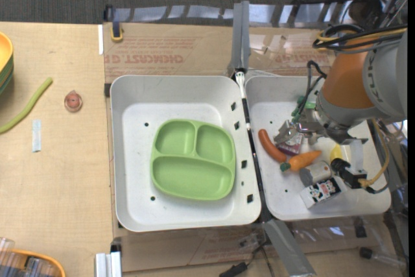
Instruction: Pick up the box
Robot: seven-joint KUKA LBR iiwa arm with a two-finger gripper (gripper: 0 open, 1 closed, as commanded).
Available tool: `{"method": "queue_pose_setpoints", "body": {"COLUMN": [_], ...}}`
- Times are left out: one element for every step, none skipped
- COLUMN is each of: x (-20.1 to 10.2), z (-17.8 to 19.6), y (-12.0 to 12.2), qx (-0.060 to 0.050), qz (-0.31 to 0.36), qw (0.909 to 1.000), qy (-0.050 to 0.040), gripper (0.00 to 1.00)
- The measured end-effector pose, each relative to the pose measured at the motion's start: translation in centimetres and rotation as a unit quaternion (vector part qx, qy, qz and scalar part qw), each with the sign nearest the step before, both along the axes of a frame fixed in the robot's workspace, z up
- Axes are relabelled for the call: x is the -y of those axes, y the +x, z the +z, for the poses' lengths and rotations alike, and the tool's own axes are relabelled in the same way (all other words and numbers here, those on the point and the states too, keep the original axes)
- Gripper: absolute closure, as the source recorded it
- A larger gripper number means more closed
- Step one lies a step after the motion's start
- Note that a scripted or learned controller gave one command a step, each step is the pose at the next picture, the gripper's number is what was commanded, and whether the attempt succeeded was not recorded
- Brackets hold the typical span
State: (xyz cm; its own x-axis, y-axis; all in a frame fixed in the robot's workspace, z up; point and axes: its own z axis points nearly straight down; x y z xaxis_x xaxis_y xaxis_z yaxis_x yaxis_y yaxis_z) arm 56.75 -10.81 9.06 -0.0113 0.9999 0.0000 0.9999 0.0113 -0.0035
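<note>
Hovering low over the right bin (382, 201), gripper (293, 133) down among the clutter, just above the sausage (272, 145) and carrot (302, 161). Can't tell how wide it's set, too tangled up with metal bits. Box (322, 191) lying near the bin's front edge, right next to a grey block (313, 174), well short of the tool. Probably best to shift toward the front, drop straight on the box, avoid nudging the carrot. Green plate (193, 159) sitting alone in the left bin (130, 159). Arm hiding the bin's back-right part; box print too small to read.
</note>
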Motion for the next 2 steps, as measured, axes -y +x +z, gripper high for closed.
{"method": "queue_pose_setpoints", "body": {"x": [0.1,-5.2], "z": [0.8,11.1], "y": [0.0,3.8], "qx": [0.0,0.001], "qz": [-0.002,0.046], "qw": [1.0,0.9989], "qy": [0.0001,-0.0007], "gripper": [1.0,1.0]}}
